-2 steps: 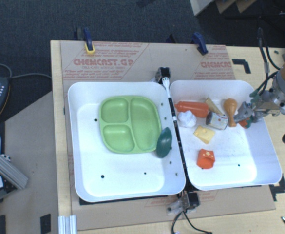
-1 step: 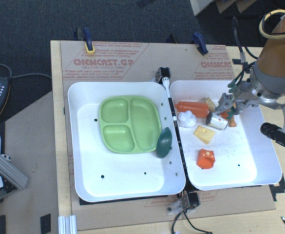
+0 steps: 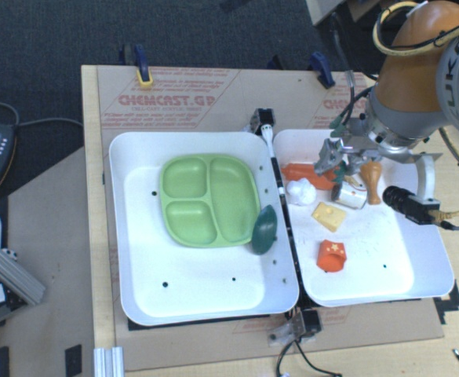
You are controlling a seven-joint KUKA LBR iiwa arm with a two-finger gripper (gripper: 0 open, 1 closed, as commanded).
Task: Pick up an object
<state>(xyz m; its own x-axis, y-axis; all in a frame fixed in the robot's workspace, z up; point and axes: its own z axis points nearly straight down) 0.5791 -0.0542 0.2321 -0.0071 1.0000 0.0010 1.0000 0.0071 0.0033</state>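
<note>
— Nearest the lens, what's in the right bin point(image 3: 417, 283)?

— Red-orange block point(image 3: 331, 256) with a pale mark on top, closest to that bin's front edge, lying alone. Behind it, toward the middle, a yellow wedge like a piece of cheese point(image 3: 329, 215).

— And along the back?

— An orange flat piece point(image 3: 303, 172) near the back-left corner, with a small white lump point(image 3: 299, 190) just in front of it, close to the left wall. A white block point(image 3: 352, 198) and a tan wooden peg-shaped thing point(image 3: 370, 179) sit right under the arm's wrist.

— The gripper?

— The gripper point(image 3: 340, 162) hangs over the back of the right bin, above that cluster. Its metal fingers point down, but whether they're spread or closed I cannot tell, and nothing shows clearly between them.

— The left bin point(image 3: 135, 289)?

— A green divided plate point(image 3: 210, 199) with three compartments lies in its back half. A dark green leaf-shaped piece point(image 3: 264, 229) leans at the plate's right edge, just beside the bin's right wall.
</note>
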